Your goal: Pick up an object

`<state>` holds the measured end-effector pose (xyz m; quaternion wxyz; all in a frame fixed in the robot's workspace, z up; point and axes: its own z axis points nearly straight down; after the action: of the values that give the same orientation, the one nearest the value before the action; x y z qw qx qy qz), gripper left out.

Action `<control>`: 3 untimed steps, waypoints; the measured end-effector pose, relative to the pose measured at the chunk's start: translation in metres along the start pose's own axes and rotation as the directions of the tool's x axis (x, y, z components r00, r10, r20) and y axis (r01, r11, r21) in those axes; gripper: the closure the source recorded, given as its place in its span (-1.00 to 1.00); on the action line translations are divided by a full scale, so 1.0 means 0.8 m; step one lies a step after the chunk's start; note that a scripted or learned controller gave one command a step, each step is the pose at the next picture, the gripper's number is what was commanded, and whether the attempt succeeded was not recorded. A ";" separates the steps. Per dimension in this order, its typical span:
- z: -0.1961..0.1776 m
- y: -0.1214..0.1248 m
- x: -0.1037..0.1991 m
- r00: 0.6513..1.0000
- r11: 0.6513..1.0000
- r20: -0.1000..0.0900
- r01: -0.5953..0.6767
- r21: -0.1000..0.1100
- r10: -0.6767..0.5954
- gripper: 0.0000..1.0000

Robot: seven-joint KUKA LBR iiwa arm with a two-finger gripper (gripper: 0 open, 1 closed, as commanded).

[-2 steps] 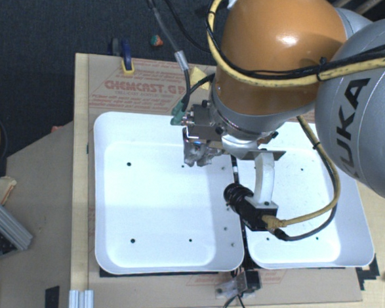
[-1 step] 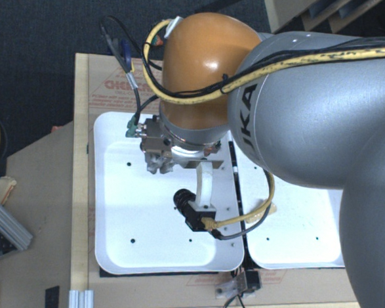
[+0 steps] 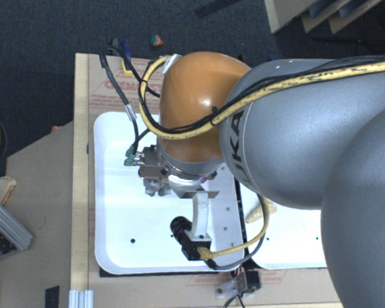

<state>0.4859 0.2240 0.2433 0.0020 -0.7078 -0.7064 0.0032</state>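
Pale tan elongated object (image 3: 258, 213), only candidate noted, lies at left edge of shallow white right-hand bin (image 3: 291, 246), part-covered by grey arm (image 3: 300, 124) & yellow cable (image 3: 255, 243). Gripper (image 3: 153, 177) hangs low over shallow white left-hand bin (image 3: 112, 177); obj. well apart, across the divider toward view's right. Long axis approx. near-to-far. Gripper open or closed: can't tell, wrist hides it.

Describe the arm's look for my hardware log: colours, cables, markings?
The arm is smooth grey with a rounded orange band above the wrist. A yellow cable and black ones run along it, and part of a dark letter marking shows on the grey shell.
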 end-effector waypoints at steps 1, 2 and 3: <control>-0.150 -0.008 -0.083 1.000 1.000 -0.005 -0.005 -0.019 0.004 1.00; -0.037 -0.010 0.004 1.000 1.000 -0.001 0.007 -0.001 -0.007 1.00; -0.029 0.033 0.001 1.000 1.000 -0.002 0.001 -0.010 -0.001 1.00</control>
<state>0.5128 0.2245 0.2661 -0.0007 -0.7075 -0.7067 -0.0008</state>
